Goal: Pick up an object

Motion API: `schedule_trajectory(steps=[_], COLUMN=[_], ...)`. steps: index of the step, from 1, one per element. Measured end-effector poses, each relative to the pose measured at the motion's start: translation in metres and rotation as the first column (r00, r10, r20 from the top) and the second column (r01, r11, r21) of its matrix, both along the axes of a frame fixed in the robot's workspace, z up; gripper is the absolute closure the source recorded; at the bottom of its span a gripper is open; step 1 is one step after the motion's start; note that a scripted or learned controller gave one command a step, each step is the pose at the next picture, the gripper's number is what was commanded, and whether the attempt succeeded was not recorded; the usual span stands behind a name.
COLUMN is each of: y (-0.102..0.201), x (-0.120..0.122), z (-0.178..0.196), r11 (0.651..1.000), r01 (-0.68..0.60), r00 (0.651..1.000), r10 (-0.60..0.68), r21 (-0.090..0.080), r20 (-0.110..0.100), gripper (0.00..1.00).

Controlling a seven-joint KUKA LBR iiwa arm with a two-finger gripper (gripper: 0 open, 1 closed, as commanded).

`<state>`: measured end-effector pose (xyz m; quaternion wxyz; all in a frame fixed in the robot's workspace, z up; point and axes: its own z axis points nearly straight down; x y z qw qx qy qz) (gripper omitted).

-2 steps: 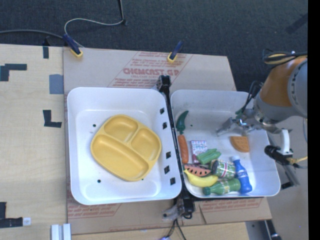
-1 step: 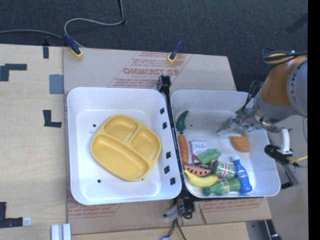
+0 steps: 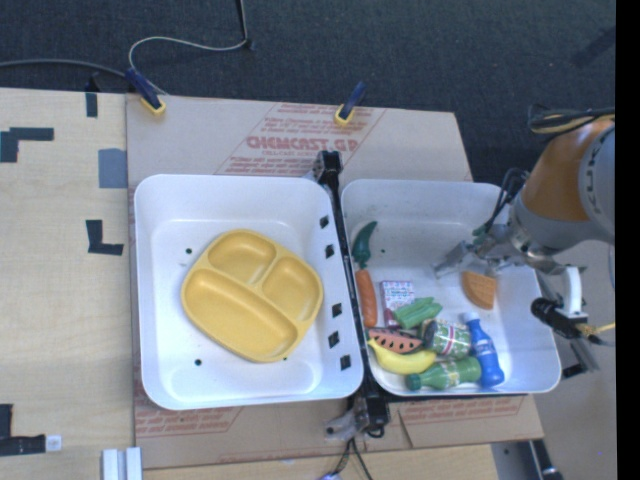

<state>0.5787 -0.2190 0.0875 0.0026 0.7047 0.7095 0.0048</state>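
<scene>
Right bin (image 3: 420, 200): arm (image 3: 560, 193) reaching in, end effector (image 3: 462, 258) low.

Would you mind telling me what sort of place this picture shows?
Probably a robotics lab bench set up for pick-up trials: two white bins clamped onto cardboard, toy food such as a banana and a blue bottle heaped in one, a yellow divided plate in the other, and a robot arm reaching in.

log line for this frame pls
arm: over right bin | pincer: low, beside orange piece | grasp: none seen | toys: heaped at bin's near side | left bin: yellow tray
</scene>
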Motion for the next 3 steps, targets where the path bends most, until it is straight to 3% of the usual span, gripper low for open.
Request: schedule_trajectory(steps=[1,2,3], y=[-0.002,-0.001,0.000], x=[-0.001,-0.001,-0.035], z=[0.010,0.009,0.000], r11=[1.000,1.000,1.000], r01=[0.001,0.001,0.000], r00=[1.000,1.000,1.000], r10=[-0.001,-0.001,0.000], r21=[-0.005,-0.002,0.001], r20=[-0.001,-0.003,-0.002], gripper=[1.00,0.00,0.00])
